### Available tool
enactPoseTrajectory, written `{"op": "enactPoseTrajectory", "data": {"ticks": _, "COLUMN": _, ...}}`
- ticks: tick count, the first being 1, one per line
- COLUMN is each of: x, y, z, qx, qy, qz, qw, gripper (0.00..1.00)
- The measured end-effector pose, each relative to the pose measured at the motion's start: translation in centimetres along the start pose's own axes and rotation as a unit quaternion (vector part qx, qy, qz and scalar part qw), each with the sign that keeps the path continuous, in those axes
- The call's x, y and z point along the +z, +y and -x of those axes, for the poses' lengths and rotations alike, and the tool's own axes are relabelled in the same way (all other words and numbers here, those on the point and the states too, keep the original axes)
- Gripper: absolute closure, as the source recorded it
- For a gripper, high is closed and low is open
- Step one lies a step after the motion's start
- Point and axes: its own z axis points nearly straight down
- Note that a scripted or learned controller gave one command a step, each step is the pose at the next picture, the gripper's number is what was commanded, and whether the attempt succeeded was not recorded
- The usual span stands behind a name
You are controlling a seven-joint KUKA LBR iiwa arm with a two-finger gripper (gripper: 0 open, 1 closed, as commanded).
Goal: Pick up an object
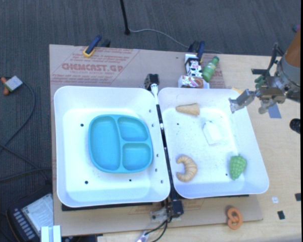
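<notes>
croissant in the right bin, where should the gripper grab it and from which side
Grip the croissant across its thick middle, coming straight down from above. It lies flat, curved like a C opening toward the bin's left wall, with bare floor around it, so the fingers would likely fit either side of the arc. The ends taper and would slip.

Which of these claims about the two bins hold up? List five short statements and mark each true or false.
1. The blue divided plate lies in the left bin. True.
2. The croissant sits on the blue plate. False: it lies in the right bin.
3. The green grapes lie in the right bin. True.
4. The gripper holds the cone. False: the cone lies apart on the bin floor.
5. The pretzel lies outside both bins. True.
</notes>
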Motion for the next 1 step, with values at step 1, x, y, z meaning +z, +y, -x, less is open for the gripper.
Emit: {"op": "enactPoseTrajectory", "data": {"ticks": 1, "x": 14.05, "y": 1.97, "z": -2.47, "qx": 0.000, "qy": 0.001, "qz": -0.003, "qw": 1.0000, "gripper": 0.00}}
